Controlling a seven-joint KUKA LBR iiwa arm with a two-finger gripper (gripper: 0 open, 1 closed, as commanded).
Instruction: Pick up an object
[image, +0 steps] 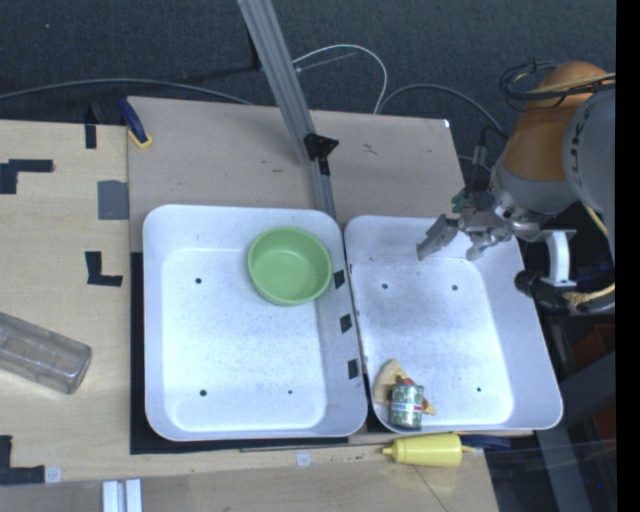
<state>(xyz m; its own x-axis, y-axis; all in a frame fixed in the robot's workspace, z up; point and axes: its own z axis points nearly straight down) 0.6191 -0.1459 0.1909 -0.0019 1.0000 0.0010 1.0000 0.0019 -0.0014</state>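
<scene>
My gripper (455, 246) hangs over the far edge of the right bin (520, 330), its two fingers spread apart and nothing between them. A green bowl (290, 265) sits upright in the far right part of the left bin (170, 330). A small can (406, 403) lies at the near left corner of the right bin, on top of a yellowish item (387, 375). The gripper is well behind the can and to the right of the bowl.
A yellow bottle (430, 451) lies on the bench just in front of the right bin. A clear plastic container (40, 352) lies left of the bins. A grey metal pole (290, 95) slants up behind the bins, with cables beside it.
</scene>
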